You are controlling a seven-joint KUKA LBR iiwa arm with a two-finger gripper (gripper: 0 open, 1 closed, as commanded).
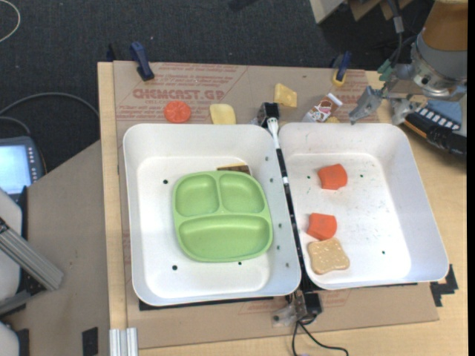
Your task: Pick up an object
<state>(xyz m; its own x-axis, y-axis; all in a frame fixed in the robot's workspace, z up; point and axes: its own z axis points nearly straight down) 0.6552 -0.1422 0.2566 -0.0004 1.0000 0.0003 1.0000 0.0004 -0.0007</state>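
The jaws' state cannot be told; the gripper [369, 104] hangs above the far rim of the right bin [415, 191]. Inside that bin lie two orange blocks [332, 176] and a toast piece [328, 256]. Best to centre over the farther block, clear of the walls, then descend straight.

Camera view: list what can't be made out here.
- Brown item in the left bin: mostly hidden under the green plate.
- Gripper: too small and blurred to read its fingers.
- Arm: cut off by the top-right edge.
- Small packet behind the bins: print too small.
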